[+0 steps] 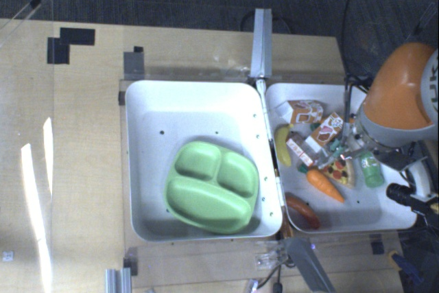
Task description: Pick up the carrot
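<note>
The carrot (325,186), orange with its tip toward the lower right, lies on the floor of the right bin (363,215) near its middle. My gripper (345,146) hangs under the orange-banded wrist (401,88), low among the packets just above and to the right of the carrot. It appears apart from the carrot, with nothing visibly held. The wrist hides part of the bin's right side.
Around the carrot lie a brown sausage (302,211), a yellow banana (282,146), small snack boxes (306,111) and a green bottle (371,171). The left bin (147,120) holds a green divided plate (212,186). A metal post (261,44) stands between the bins.
</note>
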Motion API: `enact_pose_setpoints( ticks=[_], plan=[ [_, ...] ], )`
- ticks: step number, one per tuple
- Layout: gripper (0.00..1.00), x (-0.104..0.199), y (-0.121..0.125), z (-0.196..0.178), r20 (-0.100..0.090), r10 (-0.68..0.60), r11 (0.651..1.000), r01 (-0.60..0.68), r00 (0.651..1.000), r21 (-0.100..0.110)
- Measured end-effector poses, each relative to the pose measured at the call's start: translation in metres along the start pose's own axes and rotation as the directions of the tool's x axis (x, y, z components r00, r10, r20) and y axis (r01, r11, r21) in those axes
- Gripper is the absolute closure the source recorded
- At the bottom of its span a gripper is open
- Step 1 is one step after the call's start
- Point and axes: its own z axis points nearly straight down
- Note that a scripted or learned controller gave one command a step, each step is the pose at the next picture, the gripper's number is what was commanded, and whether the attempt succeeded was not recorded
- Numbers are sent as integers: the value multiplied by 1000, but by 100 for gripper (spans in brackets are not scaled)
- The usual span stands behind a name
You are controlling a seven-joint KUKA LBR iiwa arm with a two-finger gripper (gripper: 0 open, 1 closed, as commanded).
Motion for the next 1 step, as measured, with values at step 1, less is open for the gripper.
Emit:
enact_pose_setpoints(
  ticks=[1],
  plan=[
    [0, 0, 0, 0, 0, 1, 1000, -1, 1000, 0]
  ],
)
